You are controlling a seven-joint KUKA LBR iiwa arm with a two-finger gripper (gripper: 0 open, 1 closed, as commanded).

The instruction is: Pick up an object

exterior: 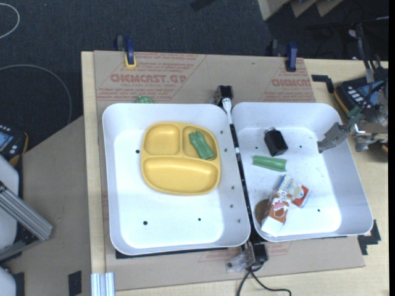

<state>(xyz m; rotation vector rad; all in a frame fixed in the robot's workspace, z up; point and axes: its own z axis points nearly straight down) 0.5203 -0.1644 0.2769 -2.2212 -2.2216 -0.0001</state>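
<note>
Bins: two. Right bin holds one black block, one green pod, one carton; gripper state unclear.

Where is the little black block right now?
The black block lies in the right bin, near its back, just above the green stick and to the left of the robot's hand.
</note>
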